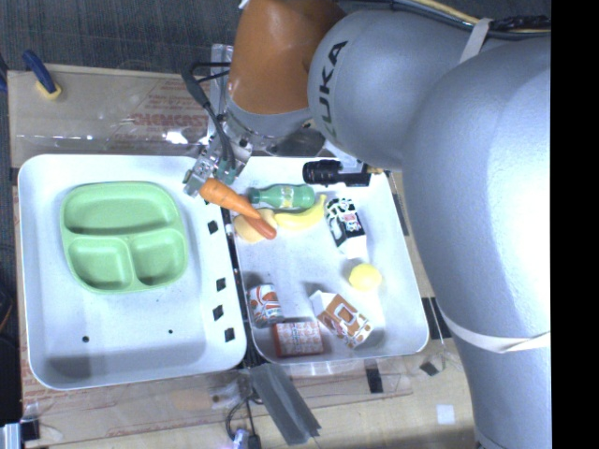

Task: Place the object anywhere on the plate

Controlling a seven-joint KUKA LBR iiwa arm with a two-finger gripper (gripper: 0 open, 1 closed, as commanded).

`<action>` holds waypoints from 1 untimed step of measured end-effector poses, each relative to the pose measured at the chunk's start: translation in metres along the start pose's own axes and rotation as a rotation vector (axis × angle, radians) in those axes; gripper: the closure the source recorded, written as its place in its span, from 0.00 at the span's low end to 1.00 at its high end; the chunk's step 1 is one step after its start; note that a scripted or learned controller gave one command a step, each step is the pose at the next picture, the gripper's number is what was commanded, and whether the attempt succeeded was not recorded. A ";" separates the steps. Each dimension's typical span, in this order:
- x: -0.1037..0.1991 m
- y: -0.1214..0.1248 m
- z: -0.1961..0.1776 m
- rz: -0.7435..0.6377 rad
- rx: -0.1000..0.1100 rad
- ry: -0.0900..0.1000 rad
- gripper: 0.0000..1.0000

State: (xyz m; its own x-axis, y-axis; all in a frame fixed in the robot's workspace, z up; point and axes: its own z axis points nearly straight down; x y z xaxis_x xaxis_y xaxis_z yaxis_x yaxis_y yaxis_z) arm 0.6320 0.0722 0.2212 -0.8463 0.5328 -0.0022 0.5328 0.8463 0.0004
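Observation:
An orange carrot [240, 210] hangs at a slant over the wall between the two bins, its lower end above the banana. My gripper [208, 175] is at the carrot's upper left end, and its fingers look shut on that end. The green plate [120, 210], with three compartments, lies in the left bin [56, 344], to the left of the gripper and the carrot. Nothing lies on the plate.
The right bin [402, 288] holds a green bottle [281, 196], a banana [298, 221], a black-and-white carton [346, 224], a yellow lemon [365, 276], two cans [265, 304] [298, 338] and an orange-and-white carton [344, 318]. My arm covers the view's right side.

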 end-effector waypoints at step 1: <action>0.000 0.000 0.000 0.000 0.000 0.000 0.00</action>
State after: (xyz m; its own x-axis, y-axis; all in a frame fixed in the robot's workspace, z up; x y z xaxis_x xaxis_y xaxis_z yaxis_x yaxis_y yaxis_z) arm 0.6321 0.0723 0.2213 -0.8462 0.5329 -0.0024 0.5329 0.8462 0.0004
